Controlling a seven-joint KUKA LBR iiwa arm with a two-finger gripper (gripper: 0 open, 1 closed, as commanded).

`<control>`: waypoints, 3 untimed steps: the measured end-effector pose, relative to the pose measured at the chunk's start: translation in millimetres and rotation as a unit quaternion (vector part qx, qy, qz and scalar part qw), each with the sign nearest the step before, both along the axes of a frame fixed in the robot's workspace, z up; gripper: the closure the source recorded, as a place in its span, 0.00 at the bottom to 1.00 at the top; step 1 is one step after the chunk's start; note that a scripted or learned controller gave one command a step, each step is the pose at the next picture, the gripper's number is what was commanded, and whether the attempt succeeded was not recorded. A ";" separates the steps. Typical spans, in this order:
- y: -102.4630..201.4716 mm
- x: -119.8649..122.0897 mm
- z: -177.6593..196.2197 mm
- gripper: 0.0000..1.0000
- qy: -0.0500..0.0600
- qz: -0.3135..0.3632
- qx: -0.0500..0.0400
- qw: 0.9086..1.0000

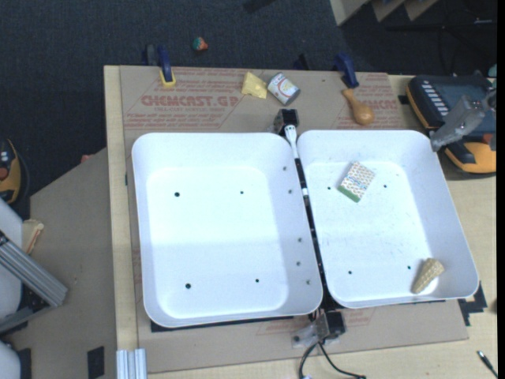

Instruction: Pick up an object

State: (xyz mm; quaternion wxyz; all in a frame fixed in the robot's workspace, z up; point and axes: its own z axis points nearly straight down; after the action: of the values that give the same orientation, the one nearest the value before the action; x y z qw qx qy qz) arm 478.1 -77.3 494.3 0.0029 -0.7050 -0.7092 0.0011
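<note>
Nothing lifted yet; approach step ahead. Patterned block point(357, 181) lying in right bin point(450, 204), upper middle; ridged cone point(428, 275) near its front corner. Possibly the gripper point(461, 125) at the right edge: finger spread impossible to tell. Next: descending over the block.

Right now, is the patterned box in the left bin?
No, the patterned box lies in the right bin.

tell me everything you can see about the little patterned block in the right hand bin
The patterned block is a small boxy piece with a pale top covered in fine multicoloured dots and a greenish side showing. It lies tilted, turned diagonally to the bin's edges, on the floor of the right bin, in its upper middle. Nothing but the bin floor touches it.
</note>
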 end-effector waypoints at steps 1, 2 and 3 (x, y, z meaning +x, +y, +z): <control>88.0 1.6 10.0 0.00 -0.005 0.002 0.000 1.000; 152.3 -0.9 -145.1 0.00 0.006 0.000 -0.002 1.000; 148.5 1.9 -125.8 1.00 -0.004 -0.003 -0.001 1.000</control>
State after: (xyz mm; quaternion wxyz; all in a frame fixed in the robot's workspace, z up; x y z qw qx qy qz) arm 479.9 71.3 368.5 -0.0009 -0.7073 -0.7070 -0.0014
